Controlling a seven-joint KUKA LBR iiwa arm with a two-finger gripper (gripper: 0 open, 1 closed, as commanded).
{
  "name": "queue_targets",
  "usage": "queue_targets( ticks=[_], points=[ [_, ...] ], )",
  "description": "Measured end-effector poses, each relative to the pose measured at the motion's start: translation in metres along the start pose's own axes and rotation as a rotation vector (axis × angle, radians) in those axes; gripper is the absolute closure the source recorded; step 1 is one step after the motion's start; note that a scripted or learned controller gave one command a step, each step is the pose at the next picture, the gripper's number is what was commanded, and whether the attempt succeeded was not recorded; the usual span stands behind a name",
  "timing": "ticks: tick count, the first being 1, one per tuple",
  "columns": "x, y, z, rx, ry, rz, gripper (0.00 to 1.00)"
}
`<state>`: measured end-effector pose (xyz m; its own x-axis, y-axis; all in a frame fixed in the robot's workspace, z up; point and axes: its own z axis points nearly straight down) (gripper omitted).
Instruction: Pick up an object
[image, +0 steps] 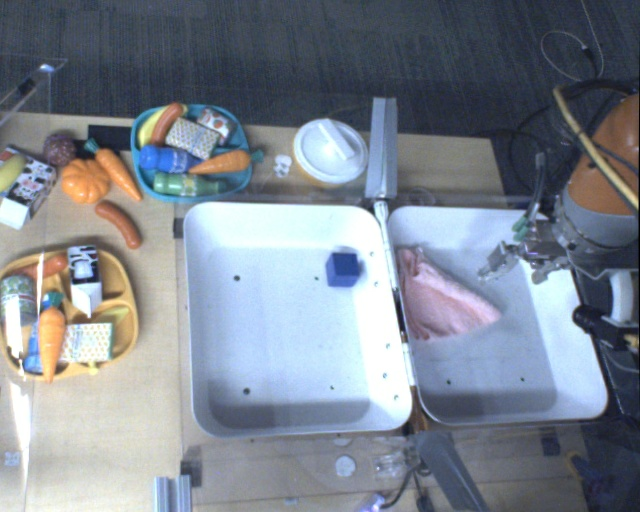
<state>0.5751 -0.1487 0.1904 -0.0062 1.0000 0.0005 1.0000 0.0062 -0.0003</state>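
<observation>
Gripper (516, 252) over right bin's (570, 400) upper right, nothing seen between fingers, spread impossible to tell; pink cloth (442, 303) crumpled at that bin's left, blue cube (343, 268) in left bin (215, 400).

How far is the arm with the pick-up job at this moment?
Nothing looks picked up yet. The pink cloth lies in the right bin and the blue cube sits in the left bin. The pincer is over the right bin, beside the cloth. Grasping and lifting remain.
</observation>
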Motion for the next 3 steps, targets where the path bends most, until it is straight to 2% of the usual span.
queue_targets(
  ticks=[1, 2, 3],
  points=[
    [0.003, 0.014, 0.014, -0.003, -0.001, -0.058, 0.0],
    [0.011, 0.058, -0.01, -0.004, -0.001, -0.107, 0.0],
    [-0.048, 0.036, 0.095, -0.008, -0.003, -0.226, 0.0]
  ],
)
